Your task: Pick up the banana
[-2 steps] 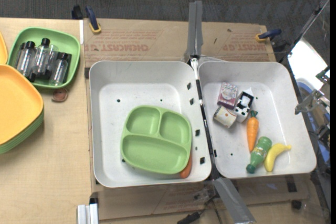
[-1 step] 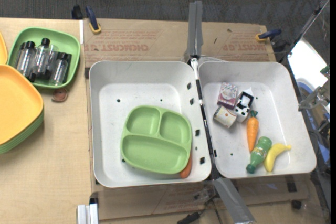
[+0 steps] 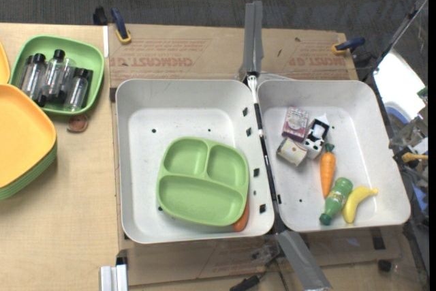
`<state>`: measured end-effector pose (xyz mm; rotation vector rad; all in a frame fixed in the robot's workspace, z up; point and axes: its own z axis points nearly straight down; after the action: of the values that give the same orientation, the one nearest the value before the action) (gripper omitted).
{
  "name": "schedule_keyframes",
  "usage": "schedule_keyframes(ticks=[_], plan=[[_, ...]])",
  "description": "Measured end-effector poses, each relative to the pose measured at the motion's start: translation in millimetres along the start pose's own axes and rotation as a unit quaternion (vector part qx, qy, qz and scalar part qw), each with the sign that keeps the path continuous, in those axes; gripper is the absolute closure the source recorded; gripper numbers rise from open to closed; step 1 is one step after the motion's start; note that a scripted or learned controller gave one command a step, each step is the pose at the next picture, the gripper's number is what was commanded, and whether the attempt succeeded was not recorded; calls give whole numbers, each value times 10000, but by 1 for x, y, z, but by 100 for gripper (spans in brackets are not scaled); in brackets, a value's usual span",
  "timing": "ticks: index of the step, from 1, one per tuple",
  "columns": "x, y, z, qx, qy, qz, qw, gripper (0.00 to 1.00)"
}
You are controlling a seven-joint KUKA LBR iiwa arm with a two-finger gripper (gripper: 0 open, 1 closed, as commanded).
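The banana lies in the right bin, at roughly 5 o'clock from the bin's centre, near the front right corner. It rests flat on the bin floor, its long axis slanting from lower left to upper right. Just beside it, at 9 o'clock, lies a green bottle, apparently touching it. At 11 o'clock from the banana, a carrot stands lengthwise, its green top pointing to 12 o'clock. Farther toward 11 o'clock sits a cluster of three small boxes: a black-and-white one, a pink one and a tan one.

The left bin holds a green divided tray; a small orange item protrudes from under its 5 o'clock edge.

On the surface at 9 o'clock from the bins are stacked orange plates and a green dish containing dark-capped vials.

I cannot tell the state of my hand.
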<state>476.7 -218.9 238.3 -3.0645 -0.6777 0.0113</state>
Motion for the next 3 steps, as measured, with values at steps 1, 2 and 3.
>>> schedule_keyframes(ticks=[1, 2, 3], plan=[[-1, 3, -22, -10, 6, 650, 9979, 0], [-1, 3, -33, -12, 9, 796, 9968, 0], [-1, 3, -32, -9, 8, 1021, 9948, 0]])
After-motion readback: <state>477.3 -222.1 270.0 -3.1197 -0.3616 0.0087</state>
